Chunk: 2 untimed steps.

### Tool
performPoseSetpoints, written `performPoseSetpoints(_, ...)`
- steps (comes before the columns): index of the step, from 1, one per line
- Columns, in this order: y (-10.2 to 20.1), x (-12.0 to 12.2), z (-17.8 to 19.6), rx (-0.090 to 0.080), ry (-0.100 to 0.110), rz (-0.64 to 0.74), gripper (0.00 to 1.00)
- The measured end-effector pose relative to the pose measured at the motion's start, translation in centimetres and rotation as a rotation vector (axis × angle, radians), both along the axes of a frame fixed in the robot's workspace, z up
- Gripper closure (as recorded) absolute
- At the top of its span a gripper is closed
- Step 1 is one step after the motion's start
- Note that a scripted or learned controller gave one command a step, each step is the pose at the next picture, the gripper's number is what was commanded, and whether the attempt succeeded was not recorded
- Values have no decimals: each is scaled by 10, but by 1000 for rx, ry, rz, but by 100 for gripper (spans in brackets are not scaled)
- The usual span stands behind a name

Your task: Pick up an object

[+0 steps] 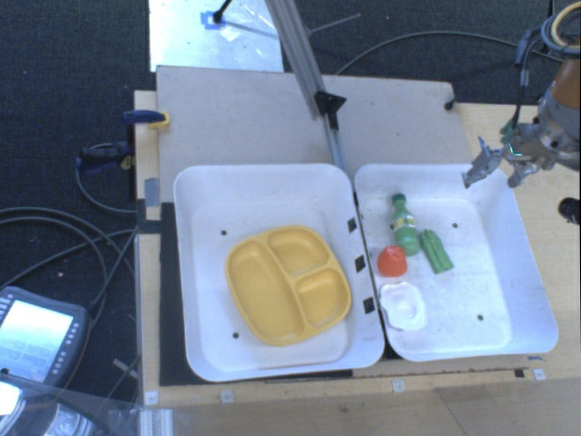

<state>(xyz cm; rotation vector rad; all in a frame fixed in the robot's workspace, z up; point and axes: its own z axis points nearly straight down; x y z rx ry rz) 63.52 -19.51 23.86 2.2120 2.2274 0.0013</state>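
Nearest me, the white cup [403, 305], orange cap [391, 262], green bottle [405, 225] and green stick [437, 251] lay clustered in the right bin [517, 325], loose and reachable from above, while the yellow tray [287, 283] filled the left bin [201, 243]. Farther off, the gripper [497, 163] hung over the right bin's far corner, fingers spread and holding nothing, which I judged a staging spot before descending.

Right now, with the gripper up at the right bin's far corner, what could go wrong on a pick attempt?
1. The green bottle, green stick-shaped piece, orange cap-like piece and small white piece crowd together along the right bin's left side; a descent may nudge neighbours or grab two.
2. The white piece blends with the bin floor, so targeting could miss it.
3. The gripper hovers by the bin's far rim, apart from everything; its path down could clip that rim.
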Motion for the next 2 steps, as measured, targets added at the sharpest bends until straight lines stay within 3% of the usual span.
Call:
performPoseSetpoints(1,0,0,0,-1,1,1,0)
performPoseSetpoints(2,-6,-9,-51,0,5,-7,0)
